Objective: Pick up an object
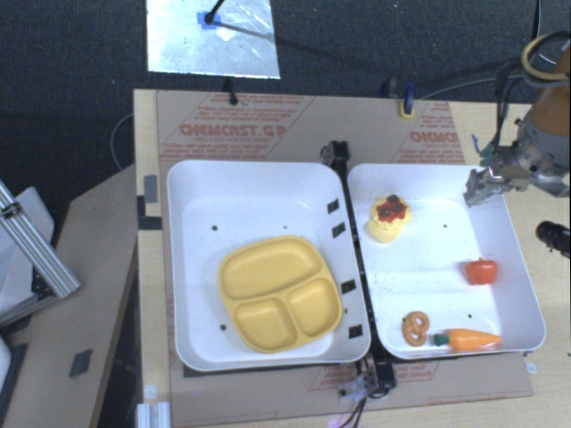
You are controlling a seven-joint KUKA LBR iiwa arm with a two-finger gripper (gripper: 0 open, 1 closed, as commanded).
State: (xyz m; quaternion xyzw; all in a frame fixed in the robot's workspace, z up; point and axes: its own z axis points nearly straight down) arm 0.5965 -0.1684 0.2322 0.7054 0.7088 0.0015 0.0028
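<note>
My pincer (482, 185) hangs over the far right corner of the right bin (446, 210), at about two o'clock from that bin's middle. Whether it is spread or pressed together I cannot tell from this angle; nothing is visibly pinched in it. My grey arm (546, 136) comes in from three o'clock.

Four things lie in the right bin, none touching my pincer. A small cupcake (389, 218) with red topping sits at about eleven o'clock from the bin's middle, near the divider between the bins. A red tomato (481, 272) lies at about four o'clock, near the right wall. A pretzel (415, 328) rests at six o'clock near the front wall, and just beside it, at five o'clock, lies an orange carrot (471, 338) on its side, its green end pointing toward the pretzel.

The left bin (259, 185) holds a yellow divided plate (280, 292) with three compartments, lying flat toward the front right, at about five o'clock from that bin's middle.
</note>
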